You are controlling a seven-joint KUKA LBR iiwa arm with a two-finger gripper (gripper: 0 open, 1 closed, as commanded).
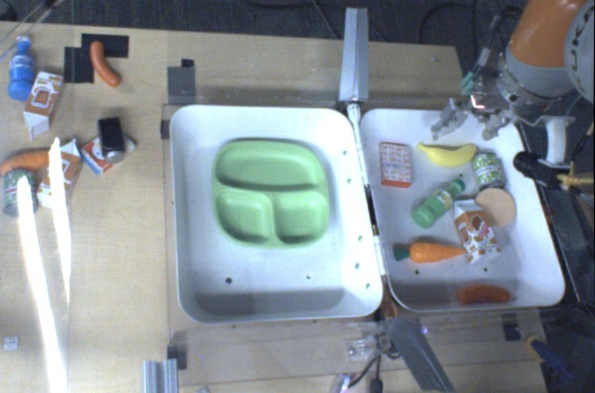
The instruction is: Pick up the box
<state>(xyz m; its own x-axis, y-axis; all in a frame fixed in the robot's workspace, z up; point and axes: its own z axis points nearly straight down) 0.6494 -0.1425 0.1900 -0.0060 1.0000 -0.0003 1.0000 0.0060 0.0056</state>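
Nearest the lens, a red sausage (483, 294) lies at the right bin's (554, 275) six o'clock edge, an orange carrot (435, 252) just above it. My gripper (471, 114) hovers over that bin's twelve o'clock rim, fingers spread and holding nothing. At nine o'clock of the bin the box (395, 164) lies flat, near the yellow banana (447, 153), well apart from my fingers. Across the divider, at nine o'clock, the left bin (195, 289) holds a green tray (272, 190).
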